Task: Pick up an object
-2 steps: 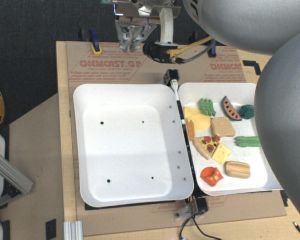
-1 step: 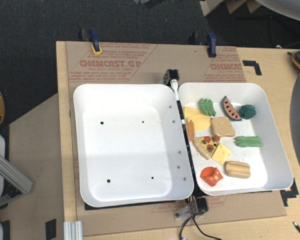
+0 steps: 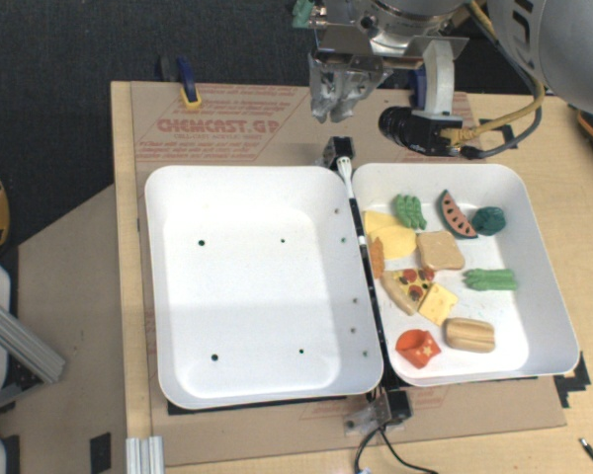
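Seen from above at a slant: two shallow glossy white plastic bins side by side on a brown board. Left bin (image 3: 242, 284) smooth, dotted with four small dark holes. Right bin (image 3: 549, 304) crowded with small toy foods: green leafy piece (image 3: 408, 209), watermelon slice (image 3: 456, 214), round teal ball (image 3: 490, 220), yellow cheese (image 3: 392, 236), tan bread (image 3: 440, 252), green ridged piece (image 3: 489, 280), pizza wedge (image 3: 408, 288), red pepper (image 3: 418, 347), rounded wooden-looking loaf (image 3: 468, 335). Metallic gripper (image 3: 338, 102) hanging over the board beyond the bins, above their top edge, holding nothing; fingers blurred, so open or closed cannot be told. Arm cut off at top and right.
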Motion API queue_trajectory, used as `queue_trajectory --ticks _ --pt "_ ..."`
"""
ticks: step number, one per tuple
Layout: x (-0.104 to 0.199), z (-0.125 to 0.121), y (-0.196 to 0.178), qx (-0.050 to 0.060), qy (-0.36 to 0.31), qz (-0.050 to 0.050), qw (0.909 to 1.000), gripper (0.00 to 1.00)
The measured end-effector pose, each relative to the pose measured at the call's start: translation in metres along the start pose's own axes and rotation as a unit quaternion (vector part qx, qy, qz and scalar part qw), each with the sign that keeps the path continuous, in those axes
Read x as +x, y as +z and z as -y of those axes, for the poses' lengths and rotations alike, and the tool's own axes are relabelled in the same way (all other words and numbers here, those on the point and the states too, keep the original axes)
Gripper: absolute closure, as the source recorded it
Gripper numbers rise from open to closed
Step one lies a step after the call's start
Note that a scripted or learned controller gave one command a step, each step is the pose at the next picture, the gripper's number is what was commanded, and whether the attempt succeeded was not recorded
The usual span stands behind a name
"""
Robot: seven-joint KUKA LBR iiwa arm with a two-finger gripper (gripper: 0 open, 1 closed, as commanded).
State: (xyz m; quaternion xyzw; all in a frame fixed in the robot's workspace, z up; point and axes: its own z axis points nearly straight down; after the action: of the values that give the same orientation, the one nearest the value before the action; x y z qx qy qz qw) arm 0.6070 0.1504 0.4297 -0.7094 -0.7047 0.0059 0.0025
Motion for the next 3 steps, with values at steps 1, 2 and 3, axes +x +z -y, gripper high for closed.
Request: queue_trajectory --ticks 1,2,3 --pt "0.005 -0.002 -0.016 -0.008 -0.003 -0.003 1.0 1.0" --pt "0.005 -0.002 -0.027 -0.009 -0.003 -0.003 1.0 1.0" --pt "0.005 -0.002 -0.037 -0.01 -0.003 -0.004 0.9999 1.0"
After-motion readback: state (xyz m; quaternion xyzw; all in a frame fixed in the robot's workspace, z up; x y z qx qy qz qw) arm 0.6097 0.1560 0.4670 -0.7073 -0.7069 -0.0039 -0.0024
